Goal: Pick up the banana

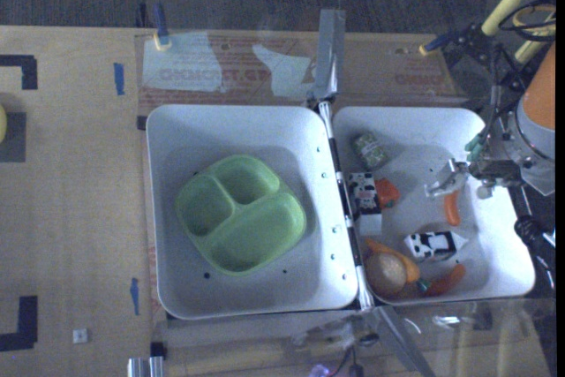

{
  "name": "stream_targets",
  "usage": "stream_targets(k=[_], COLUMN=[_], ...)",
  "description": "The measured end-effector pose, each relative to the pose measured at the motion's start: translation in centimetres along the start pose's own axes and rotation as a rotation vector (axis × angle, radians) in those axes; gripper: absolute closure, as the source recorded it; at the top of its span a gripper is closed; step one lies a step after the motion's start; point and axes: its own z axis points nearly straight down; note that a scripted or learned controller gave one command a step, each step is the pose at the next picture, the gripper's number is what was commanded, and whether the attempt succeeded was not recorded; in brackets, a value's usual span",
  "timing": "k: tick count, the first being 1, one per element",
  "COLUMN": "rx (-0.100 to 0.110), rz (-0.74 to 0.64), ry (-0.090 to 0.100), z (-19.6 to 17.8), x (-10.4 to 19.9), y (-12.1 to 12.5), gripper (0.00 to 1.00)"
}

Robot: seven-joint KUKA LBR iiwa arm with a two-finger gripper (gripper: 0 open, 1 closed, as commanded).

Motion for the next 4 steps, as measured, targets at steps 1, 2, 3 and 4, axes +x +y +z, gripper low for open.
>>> stream_targets(k=[1, 2, 3, 4], rx=[0.004, -0.001, -0.004, -0.002], rz=[0.002, -0.254, -0.342, -0.487], ry=[0.0, 0.001, -0.001, 0.001], z=[-0.8, 10.5, 0.9, 8.1], x=[0.0, -2.6, -3.1, -4.5], y=[0.0, -1.4, 6.8, -0.1], gripper=[1.0, 1.0, 1.0, 1.0])
